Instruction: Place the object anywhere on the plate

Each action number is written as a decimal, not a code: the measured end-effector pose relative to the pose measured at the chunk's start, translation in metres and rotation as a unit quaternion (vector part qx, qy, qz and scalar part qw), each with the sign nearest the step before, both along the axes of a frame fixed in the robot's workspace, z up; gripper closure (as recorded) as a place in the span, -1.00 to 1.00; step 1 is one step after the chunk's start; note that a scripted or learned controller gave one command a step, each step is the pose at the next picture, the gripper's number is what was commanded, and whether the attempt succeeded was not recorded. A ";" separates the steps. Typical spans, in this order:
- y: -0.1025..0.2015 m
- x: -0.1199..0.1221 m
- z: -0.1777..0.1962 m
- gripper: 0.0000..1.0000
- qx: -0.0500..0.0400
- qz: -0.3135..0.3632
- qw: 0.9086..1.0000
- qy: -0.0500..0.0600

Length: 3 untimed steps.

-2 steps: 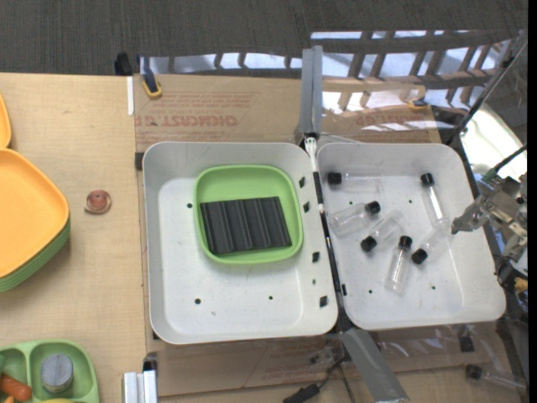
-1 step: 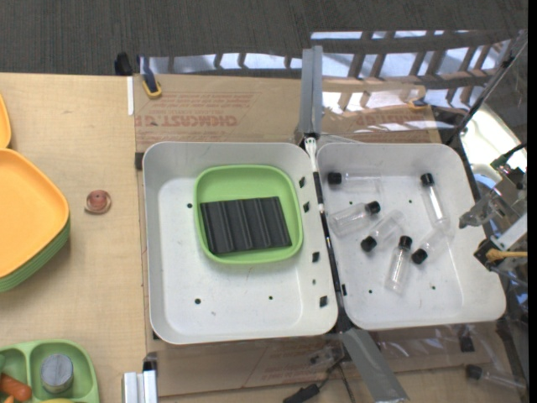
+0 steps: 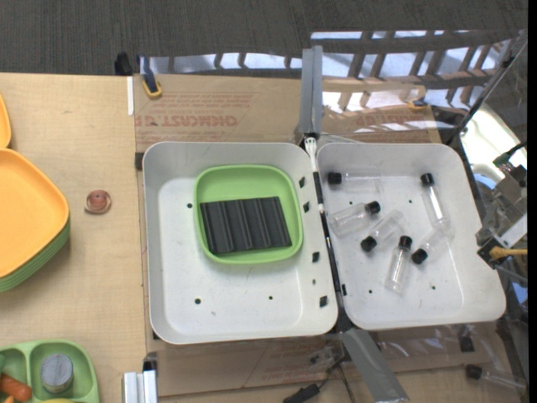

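A green square plate (image 3: pixel 246 174) lies in the left white bin (image 3: pixel 168 292), towards its far side. A dark grey ribbed rectangular pad (image 3: pixel 248 224) rests flat on the plate and covers most of its floor. Several clear vials with black caps lie scattered in the right white bin (image 3: pixel 470 300), among them one (image 3: pixel 353 217) near the middle, one (image 3: pixel 433 198) at the far right and one (image 3: pixel 398 262) nearer the front.
Stacked orange plates (image 3: pixel 25 217) and a small reddish disc (image 3: pixel 98 201) sit on the wooden bench to the left. A green compartment tray (image 3: pixel 38 374) is at the bottom left. Cardboard (image 3: pixel 218 120) lies behind the bins, and a metal rack (image 3: pixel 403 57) stands at the top right.
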<state>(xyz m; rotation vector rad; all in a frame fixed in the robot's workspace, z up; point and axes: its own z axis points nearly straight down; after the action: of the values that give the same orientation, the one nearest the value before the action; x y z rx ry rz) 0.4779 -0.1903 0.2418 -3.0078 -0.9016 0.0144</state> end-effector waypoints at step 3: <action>-0.011 -0.001 -0.002 1.00 -0.001 -0.176 0.984 0.002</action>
<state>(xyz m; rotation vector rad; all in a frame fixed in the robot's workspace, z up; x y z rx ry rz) 0.4767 -0.2012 0.2397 -3.1194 -0.3568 0.0195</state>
